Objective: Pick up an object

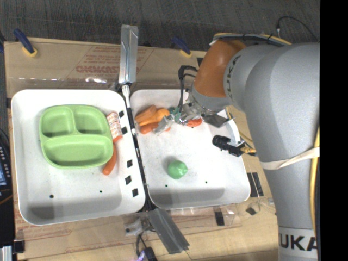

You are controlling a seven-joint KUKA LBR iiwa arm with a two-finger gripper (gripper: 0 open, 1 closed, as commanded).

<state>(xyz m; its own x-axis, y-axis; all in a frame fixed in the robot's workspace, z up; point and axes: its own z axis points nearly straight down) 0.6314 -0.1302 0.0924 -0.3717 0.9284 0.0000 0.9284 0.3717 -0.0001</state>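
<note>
The right bin [234, 170] serves as the landmark here. The grey arm [272, 91] with its orange band reaches down over that bin's far side, and the gripper [182, 115] sits low among a cluster of items near the bin's far left corner. Whether it is spread or closed cannot be told (clutter and the wrist hide the tips). Just left of the gripper in the same bin lies an orange toy [149, 116], with a small grey piece [161, 126] touching its near edge, and a red item [194, 122] just beside the gripper. A green ball [176, 169] rests alone toward the bin's near middle. Left of the right bin, the other bin holds a green divided tray [73, 135], with a carrot [110, 163] and a labelled tube [114, 125] beside it.
</note>
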